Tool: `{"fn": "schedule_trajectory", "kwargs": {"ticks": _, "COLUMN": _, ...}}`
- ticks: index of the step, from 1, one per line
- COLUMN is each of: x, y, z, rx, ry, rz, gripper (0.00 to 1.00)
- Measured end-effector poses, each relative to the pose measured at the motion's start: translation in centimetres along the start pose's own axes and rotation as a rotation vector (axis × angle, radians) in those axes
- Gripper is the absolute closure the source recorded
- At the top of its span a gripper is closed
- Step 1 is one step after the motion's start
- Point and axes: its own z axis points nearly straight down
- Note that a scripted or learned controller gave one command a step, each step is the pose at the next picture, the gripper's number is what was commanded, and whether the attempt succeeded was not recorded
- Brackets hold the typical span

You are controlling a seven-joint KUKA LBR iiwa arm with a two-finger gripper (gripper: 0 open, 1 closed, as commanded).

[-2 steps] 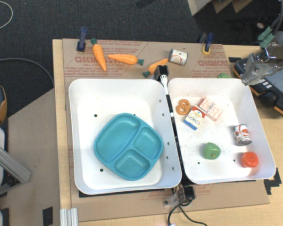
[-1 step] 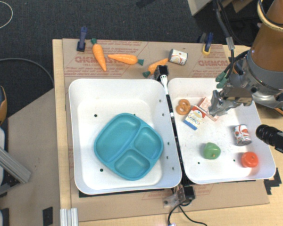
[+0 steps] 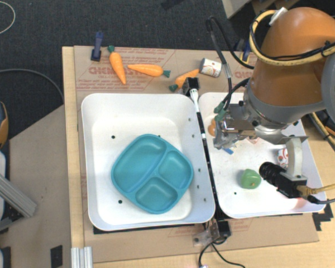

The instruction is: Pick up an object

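My gripper (image 3: pixel 225 134) hangs low over the left part of the right bin (image 3: pixel 234 202), under the grey and orange arm. An orange object (image 3: pixel 211 128) peeks out at its left side, touching or very close to it. A small blue piece (image 3: pixel 229 149) lies just below the gripper. A green round object (image 3: pixel 249 178) rests on the bin floor, nearer the front. A white and red object (image 3: pixel 282 157) lies to the right, partly hidden by the arm's bracket. Nothing shows as held.
The left bin (image 3: pixel 95 121) holds a blue divided plate (image 3: pixel 152 173). Behind the bins, on the cardboard, lie three toy carrots (image 3: pixel 118 66) (image 3: pixel 146 70) (image 3: pixel 184 79), a small white can (image 3: pixel 211 67) and a blue item (image 3: pixel 96 45).
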Motion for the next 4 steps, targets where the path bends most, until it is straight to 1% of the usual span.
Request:
{"fn": "schedule_trajectory", "kwargs": {"ticks": 1, "x": 5.9, "y": 0.1, "z": -3.3, "rx": -0.012, "ry": 0.001, "rz": -0.002, "gripper": 1.00}}
{"fn": "schedule_trajectory", "kwargs": {"ticks": 4, "x": 5.6, "y": 0.2, "z": -6.3, "rx": -0.014, "ry": -0.001, "rz": 0.002, "gripper": 1.00}}
